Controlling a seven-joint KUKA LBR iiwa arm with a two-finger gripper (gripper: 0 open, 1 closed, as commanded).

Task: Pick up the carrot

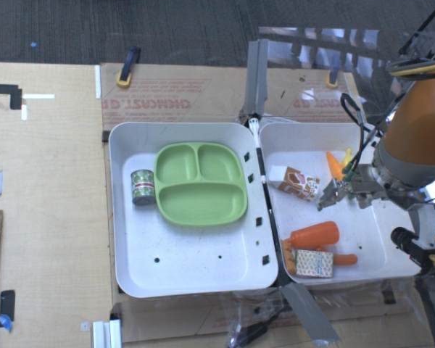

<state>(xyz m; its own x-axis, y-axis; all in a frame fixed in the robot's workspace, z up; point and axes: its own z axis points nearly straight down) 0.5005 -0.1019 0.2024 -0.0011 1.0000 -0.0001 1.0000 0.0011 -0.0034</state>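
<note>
Now my gripper (pixel 328 199) hangs over the right bin (pixel 370 140); whether it is open or clenched, I cannot tell. The carrot (pixel 315 234) lies below it near the front wall, long axis almost left-right, right end tilted slightly up.

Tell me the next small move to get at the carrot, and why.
Probably shift the pincer toward the near side of the right bin and lower it. It hangs above and apart from the carrot, which lies below it in the picture, beside a small box, nothing gripped.
</note>
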